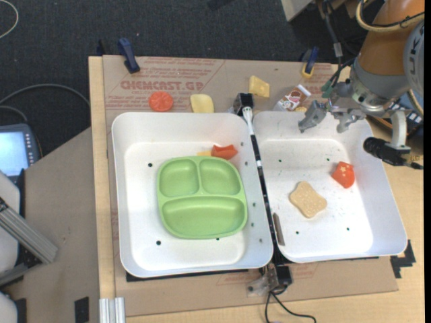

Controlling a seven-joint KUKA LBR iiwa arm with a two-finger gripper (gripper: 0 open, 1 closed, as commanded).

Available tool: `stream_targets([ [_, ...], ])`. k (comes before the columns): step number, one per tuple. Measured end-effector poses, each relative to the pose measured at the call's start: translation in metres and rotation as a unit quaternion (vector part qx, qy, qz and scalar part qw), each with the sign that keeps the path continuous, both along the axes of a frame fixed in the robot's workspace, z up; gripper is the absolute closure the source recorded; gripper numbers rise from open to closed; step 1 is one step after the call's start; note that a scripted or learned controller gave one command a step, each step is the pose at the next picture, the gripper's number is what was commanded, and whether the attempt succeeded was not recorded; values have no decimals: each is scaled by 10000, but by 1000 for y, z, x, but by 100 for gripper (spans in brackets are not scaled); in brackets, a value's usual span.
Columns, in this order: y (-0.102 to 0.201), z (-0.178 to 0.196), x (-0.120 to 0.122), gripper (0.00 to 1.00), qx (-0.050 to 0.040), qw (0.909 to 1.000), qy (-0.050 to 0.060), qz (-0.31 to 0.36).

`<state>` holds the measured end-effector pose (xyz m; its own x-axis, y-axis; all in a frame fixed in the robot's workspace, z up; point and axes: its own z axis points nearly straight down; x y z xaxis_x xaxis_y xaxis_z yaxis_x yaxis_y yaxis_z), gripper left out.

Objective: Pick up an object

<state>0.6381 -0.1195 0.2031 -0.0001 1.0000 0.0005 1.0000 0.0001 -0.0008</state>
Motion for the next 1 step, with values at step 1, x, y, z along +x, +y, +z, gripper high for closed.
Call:
stream_targets([
  [1,-44,3,-2,0,-17,10000,-20,-17],
])
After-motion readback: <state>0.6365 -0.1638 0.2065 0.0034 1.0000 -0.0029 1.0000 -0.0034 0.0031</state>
